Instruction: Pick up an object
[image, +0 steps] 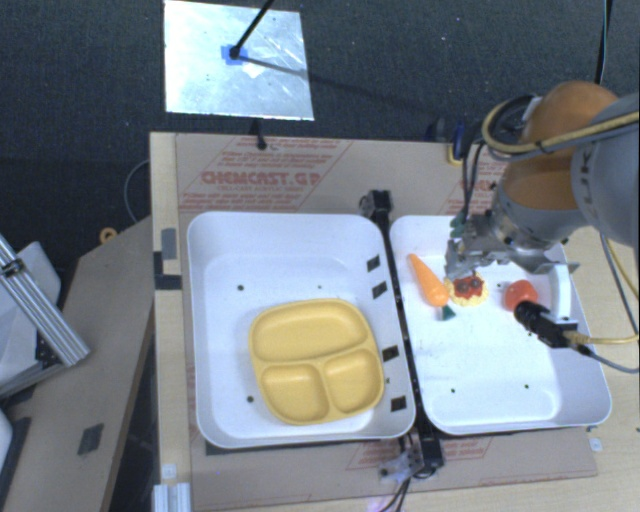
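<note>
In the right bin (500, 400) lie an orange carrot (430, 281), a small red and yellow toy (468, 291) and a red round thing (519, 294), all in the far half. A tiny dark green bit (447, 312) sits just in front of the carrot. My gripper (463, 262) hangs low over the bin's far middle, right above the red and yellow toy and just right of the carrot. The wrist hides part of that toy. Nothing shows as held.
The left bin (230, 250) bears a yellow three-part plate (315, 358) in its near half. A black-clipped ridge (392, 300) divides the bins. A shiny sheet (238, 58) lies beyond the bench. The arm (560, 150) comes in from the upper right.
</note>
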